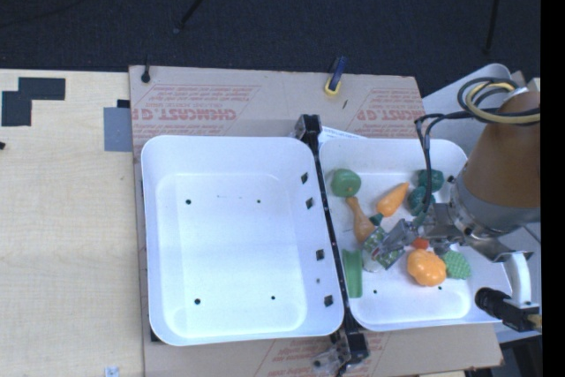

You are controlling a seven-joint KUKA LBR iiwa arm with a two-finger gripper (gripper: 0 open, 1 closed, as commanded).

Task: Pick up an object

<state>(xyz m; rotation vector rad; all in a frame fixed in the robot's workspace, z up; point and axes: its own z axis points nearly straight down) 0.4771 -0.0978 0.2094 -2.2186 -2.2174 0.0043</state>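
Can't tell if the fingers (395,245) are open or closed; they sit low in the right bin (415,313), in the toy pile, with the arm (503,168) coming in from the right. Just beside them: orange pear-shaped toy (426,267), small carrot (393,199), green ball (345,183), teal piece (430,182). The left bin (229,234) shares the bench (62,260).

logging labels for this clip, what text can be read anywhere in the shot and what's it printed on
Red print on the cardboard sheet behind the left bin: upside down and blurred, perhaps "CHEMCAST GP"; uncertain.
A second red print on the cardboard behind the right bin: same kind, partly hidden, too blurred to read.
Faint red print on the cardboard's front edge: unreadable.
The toys in the right bin carry no readable text.
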